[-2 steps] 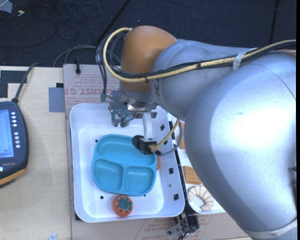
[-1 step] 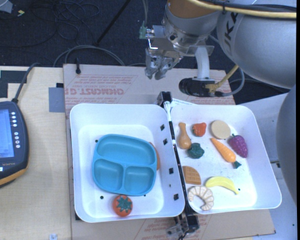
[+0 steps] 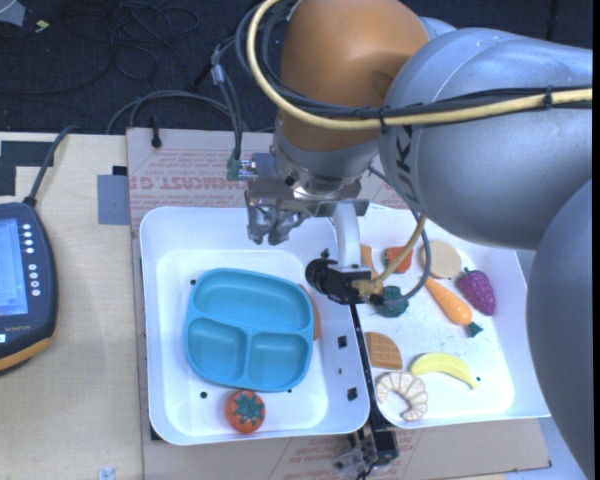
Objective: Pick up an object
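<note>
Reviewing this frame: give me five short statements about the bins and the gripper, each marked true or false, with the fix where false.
1. The blue tray lies in the left bin. True.
2. The tomato sits on the blue tray. False: it lies on the bin floor, at the tray's near edge.
3. The banana is in the right bin. True.
4. The grapes are in the left bin. False: they lie in the right bin, beside the carrot.
5. The gripper is over the right bin's near edge. False: it is at the far edge of the left bin.
</note>
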You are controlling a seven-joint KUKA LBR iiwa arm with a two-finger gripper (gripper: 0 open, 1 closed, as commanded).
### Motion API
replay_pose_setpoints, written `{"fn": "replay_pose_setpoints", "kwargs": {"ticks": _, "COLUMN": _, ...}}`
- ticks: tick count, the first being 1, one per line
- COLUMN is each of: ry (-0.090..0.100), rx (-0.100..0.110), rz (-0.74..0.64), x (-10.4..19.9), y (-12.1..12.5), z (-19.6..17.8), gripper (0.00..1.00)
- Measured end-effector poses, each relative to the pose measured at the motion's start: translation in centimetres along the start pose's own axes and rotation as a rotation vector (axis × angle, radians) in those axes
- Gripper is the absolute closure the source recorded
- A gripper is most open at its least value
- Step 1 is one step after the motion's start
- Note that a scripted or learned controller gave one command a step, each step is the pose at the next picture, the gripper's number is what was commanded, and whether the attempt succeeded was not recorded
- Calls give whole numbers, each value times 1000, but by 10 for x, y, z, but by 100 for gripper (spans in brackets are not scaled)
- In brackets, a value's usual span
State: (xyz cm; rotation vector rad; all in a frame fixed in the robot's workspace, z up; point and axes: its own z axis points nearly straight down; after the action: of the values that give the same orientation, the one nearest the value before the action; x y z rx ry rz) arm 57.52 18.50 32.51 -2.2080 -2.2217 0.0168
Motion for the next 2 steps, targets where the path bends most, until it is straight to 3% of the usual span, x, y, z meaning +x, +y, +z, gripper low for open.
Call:
{"fn": "replay_pose_setpoints", "kwargs": {"ticks": 1, "ry": -4, "rx": 0, "rz": 6, "x": 4, "y": 23, "z": 235, "gripper": 100}}
{"fn": "replay_pose_setpoints", "kwargs": {"ticks": 2, "ry": -1, "rx": -6, "rz": 13, "x": 2, "y": 26, "z": 215, "gripper": 100}}
